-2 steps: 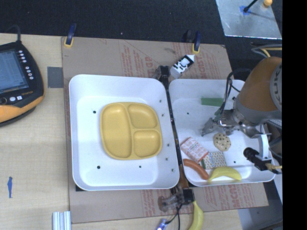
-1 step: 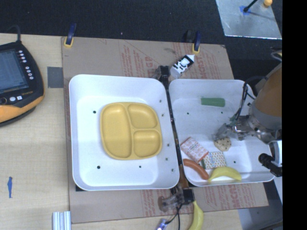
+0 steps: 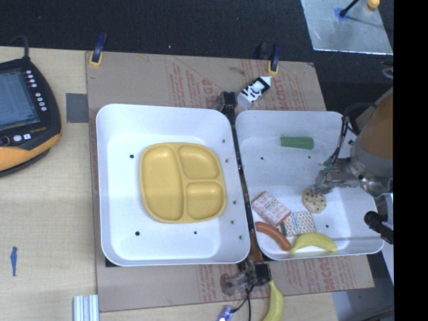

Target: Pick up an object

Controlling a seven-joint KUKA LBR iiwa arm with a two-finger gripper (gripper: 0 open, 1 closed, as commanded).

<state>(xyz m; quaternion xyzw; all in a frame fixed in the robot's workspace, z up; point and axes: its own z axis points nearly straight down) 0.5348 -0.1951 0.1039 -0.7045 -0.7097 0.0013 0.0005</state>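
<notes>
cookie (image 3: pixel 313 200), round and speckled tan, lies on the floor of the right bin (image 3: pixel 267 122), right at the tip of the jaws (image 3: pixel 326 184), just below and a little to their left; whether metal touches it cannot be told. how far the jaws stand apart cannot be told either, since the metal parts blur together, and nothing is seen between them. the grey arm (image 3: pixel 374 139) comes in from the jaws' right.

up and to the left of the jaws, near the bin's far wall, rests a small green block (image 3: pixel 296 142), well apart from them. down and to the left of the jaws sits a cluster by the bin's near edge: a red-and-white packet (image 3: pixel 270 208), a checked packet (image 3: pixel 298 223) just beside it, a sausage (image 3: pixel 273 236) and a yellow banana (image 3: pixel 314 243) along the rim.

far to the left of the jaws, the left bin (image 3: pixel 120 246) holds a yellow divided plate (image 3: pixel 182 181) with three compartments. a black-and-white item (image 3: pixel 254 90) lies on the cardboard (image 3: pixel 167 79) beyond the bins, and a handheld pendant (image 3: pixel 23 116) sits at the tabletop's (image 3: pixel 47 246) far left edge. another banana (image 3: pixel 274 301) lies below the bins.
</notes>
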